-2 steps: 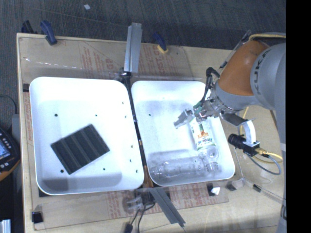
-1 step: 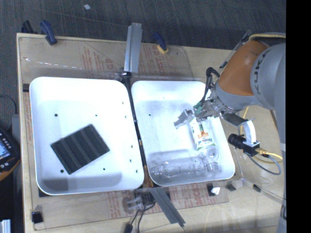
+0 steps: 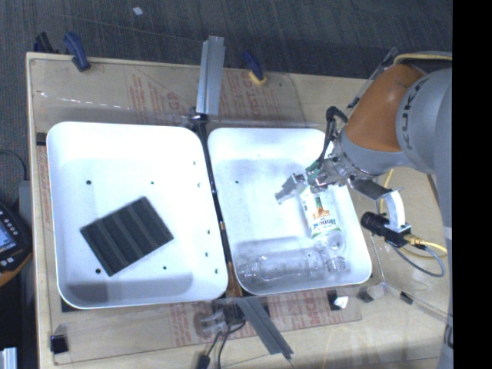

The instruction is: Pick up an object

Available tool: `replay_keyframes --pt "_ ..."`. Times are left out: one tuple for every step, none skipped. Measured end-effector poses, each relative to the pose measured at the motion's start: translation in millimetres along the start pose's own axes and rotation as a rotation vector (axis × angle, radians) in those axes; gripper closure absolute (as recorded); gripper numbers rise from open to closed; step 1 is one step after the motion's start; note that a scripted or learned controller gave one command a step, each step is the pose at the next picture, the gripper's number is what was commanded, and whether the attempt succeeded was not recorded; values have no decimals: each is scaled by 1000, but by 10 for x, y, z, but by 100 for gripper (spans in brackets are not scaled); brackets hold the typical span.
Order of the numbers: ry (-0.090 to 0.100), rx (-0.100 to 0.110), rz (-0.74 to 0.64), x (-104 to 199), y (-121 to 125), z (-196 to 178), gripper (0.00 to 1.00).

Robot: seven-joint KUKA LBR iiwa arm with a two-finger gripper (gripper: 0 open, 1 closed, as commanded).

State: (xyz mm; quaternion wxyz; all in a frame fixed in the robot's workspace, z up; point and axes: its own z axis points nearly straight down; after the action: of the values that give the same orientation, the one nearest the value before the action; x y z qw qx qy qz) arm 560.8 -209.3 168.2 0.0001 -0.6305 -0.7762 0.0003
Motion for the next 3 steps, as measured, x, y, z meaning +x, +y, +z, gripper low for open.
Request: replay_keyframes --pt "0 0 0 0 0 0 0" --pt "0 0 0 0 0 0 0" --pt "0 0 0 0 0 0 0"
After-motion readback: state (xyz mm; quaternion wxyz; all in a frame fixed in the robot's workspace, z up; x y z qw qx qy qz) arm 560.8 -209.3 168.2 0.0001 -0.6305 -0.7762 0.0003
